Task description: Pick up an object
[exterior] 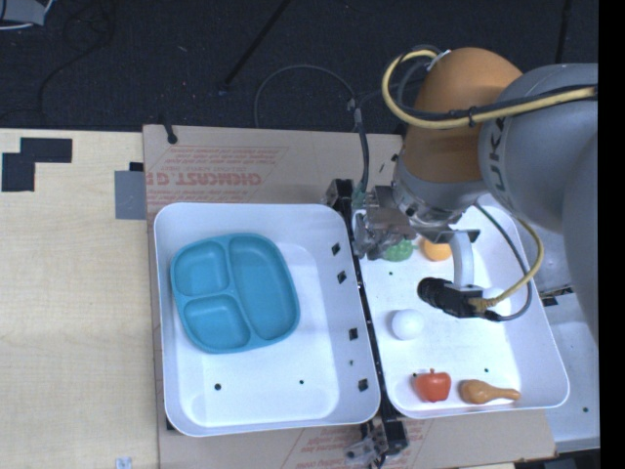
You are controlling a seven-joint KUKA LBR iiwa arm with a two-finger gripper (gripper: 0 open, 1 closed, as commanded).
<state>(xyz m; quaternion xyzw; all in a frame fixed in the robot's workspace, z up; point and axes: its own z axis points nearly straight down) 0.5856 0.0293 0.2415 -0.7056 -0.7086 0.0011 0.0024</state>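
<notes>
In the right bin (532, 345) lie a green object (398, 252), an orange piece (437, 251), a white ball (406, 323), a red apple-like fruit (432, 386) and a tan drumstick (487, 392). My gripper (375, 233) is low over the bin's far left corner, right beside the green object, which the gripper's body partly hides. Whether it touches the green object is not visible. The grey arm with its orange band (459, 96) covers the far part of the bin.
A blue divided plate (234, 291) lies in the left bin (312, 379). A black cable fitting (444, 296) hangs over the middle of the right bin. The ridge between the two bins (359, 311) runs just left of the gripper.
</notes>
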